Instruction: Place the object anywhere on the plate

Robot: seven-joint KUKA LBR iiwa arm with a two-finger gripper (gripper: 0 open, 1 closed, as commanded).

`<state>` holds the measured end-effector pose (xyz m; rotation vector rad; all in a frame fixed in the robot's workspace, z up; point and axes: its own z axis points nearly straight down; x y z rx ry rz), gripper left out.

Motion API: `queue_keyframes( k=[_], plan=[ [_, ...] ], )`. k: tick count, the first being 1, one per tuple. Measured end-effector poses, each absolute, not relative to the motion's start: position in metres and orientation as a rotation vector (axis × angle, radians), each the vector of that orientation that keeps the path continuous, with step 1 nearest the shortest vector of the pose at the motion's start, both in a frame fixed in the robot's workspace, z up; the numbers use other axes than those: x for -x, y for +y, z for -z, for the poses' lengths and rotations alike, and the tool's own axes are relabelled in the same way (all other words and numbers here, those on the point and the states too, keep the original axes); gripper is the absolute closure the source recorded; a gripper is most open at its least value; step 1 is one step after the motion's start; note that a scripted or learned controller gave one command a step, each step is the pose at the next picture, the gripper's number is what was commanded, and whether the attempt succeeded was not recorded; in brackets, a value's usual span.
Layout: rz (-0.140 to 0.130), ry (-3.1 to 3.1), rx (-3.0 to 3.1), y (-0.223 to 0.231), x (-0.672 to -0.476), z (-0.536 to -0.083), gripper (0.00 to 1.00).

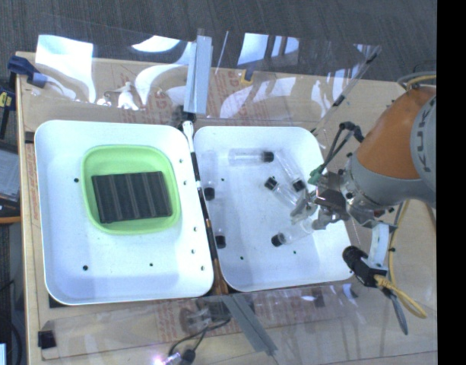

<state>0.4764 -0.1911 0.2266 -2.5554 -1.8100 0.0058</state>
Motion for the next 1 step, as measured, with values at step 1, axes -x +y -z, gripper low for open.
queue_keyframes(
  k=[1],
  plan=[
    [-0.006,-1.810,2.555,-0.1910,-0.4764,-0.2266,0.00]
  ],
)
